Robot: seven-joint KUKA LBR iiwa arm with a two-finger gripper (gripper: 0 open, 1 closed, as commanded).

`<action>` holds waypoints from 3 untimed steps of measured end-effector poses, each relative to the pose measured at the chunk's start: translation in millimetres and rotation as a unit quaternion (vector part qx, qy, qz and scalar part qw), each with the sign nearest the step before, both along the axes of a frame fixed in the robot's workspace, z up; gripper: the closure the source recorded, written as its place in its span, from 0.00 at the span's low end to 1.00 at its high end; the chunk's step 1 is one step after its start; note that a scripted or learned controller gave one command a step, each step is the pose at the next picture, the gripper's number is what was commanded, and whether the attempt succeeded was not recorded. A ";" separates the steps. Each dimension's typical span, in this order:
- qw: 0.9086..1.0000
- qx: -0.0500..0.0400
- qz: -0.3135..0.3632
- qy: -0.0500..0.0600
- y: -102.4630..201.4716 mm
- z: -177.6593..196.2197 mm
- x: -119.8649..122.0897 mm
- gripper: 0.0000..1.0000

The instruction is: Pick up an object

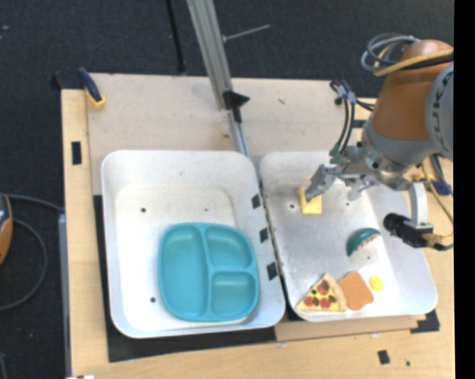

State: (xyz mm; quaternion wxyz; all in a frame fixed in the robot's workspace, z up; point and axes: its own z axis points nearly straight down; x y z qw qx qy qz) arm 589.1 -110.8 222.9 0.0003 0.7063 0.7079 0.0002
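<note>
My gripper (333, 191) hangs over the upper part of the right bin (403, 287) with its fingers spread open. A small yellow block (311, 204) lies on the bin floor right at the tip of the left finger (316, 183), beside it and not between the two fingers. Lower in the same bin are a green dome-shaped piece (364, 239), a toy pizza slice (320, 295), an orange toast-like piece (354, 289) and a tiny yellow piece (375, 283).
The left bin (127, 188) holds a teal divided plate (208, 271). An aluminium post (211, 50) slants up from between the bins at the back. A blue and yellow clamp (91, 88) sits at the bench's far left corner. The arm's cables (415, 231) hang over the right bin's right side.
</note>
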 end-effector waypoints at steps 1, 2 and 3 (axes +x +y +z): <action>1.000 0.000 -0.001 0.002 0.5 -53.0 -10.5 0.00; 1.000 0.000 -0.002 0.002 2.2 -96.3 -6.9 0.00; 1.000 0.000 -0.002 0.001 1.3 -123.3 -6.8 0.00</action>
